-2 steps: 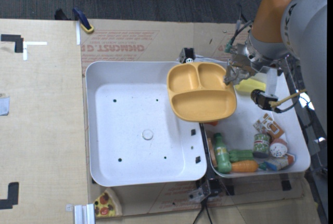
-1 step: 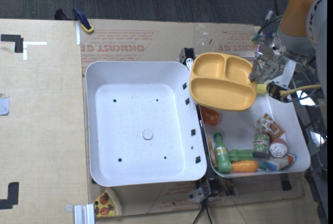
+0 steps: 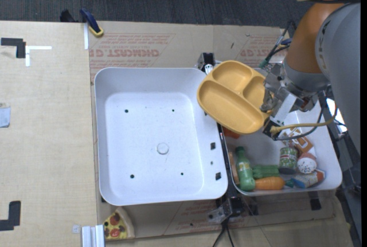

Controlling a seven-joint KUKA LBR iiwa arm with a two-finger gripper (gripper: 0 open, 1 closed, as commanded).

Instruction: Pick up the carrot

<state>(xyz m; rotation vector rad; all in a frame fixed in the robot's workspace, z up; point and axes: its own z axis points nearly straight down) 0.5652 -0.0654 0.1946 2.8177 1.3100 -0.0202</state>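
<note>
One carrot [image 3: 269,184] lies left-right (thin tip left) in right bin [image 3: 332,155]

Cardboard-topped bench [image 3: 46,142] bearing two white bins [image 3: 109,142].

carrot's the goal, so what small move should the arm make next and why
Probably set down the yellow divided plate: the gripper pinches its right rim, holding it over the right bin. The carrot lies untouched near the front wall.
</note>
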